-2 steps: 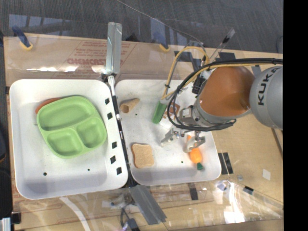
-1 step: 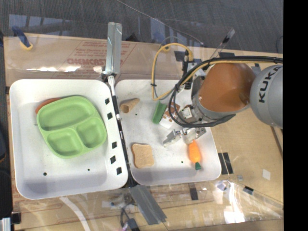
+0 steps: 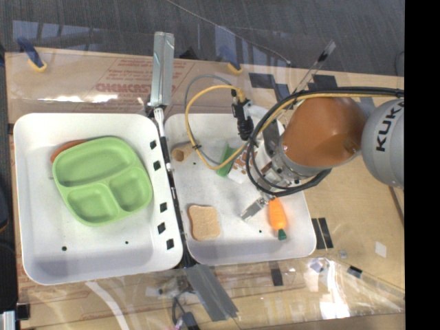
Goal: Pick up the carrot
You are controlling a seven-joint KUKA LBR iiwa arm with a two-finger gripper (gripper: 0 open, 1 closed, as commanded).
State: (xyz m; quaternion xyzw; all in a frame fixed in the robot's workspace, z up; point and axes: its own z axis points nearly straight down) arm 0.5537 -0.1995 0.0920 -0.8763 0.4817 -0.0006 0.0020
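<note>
The carrot (image 3: 277,216) is a short orange piece with a green stem end pointing toward the front. It lies in the right bin (image 3: 206,253), near that bin's front right corner. My gripper (image 3: 262,207) hangs below the orange wrist band, right beside the carrot's left and upper end, low over the bin floor. The wrist and cables hide most of the gripper, and I cannot tell whether it touches the carrot.
A slice of toast (image 3: 204,221) lies at the right bin's front left. A green item (image 3: 224,159), a small brown piece (image 3: 179,154) and a pale packet (image 3: 238,174) lie further back. In the left bin (image 3: 41,253) sits a green divided plate (image 3: 103,179).
</note>
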